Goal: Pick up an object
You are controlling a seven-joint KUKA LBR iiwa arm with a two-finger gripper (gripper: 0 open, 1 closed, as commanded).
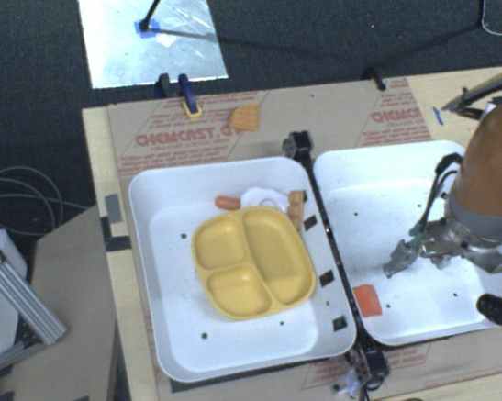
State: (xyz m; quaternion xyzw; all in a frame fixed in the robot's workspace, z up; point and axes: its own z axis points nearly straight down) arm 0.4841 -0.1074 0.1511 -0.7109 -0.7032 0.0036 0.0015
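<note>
While the gripper (399, 262) hangs over the right bin (415, 183), an orange block (366, 300) lies at about seven o'clock from it, near but apart.

Whether the jaws are wide or narrow cannot be told from this slant. At nine o'clock, the left bin (161, 254) bears a yellow divided tray (252, 261), a small orange sausage-shaped piece (228, 203) and a tan block (296, 204). Red "CHEMCAST" lettering (184, 134) runs across the cardboard sheet (332, 114) at twelve o'clock.
</note>
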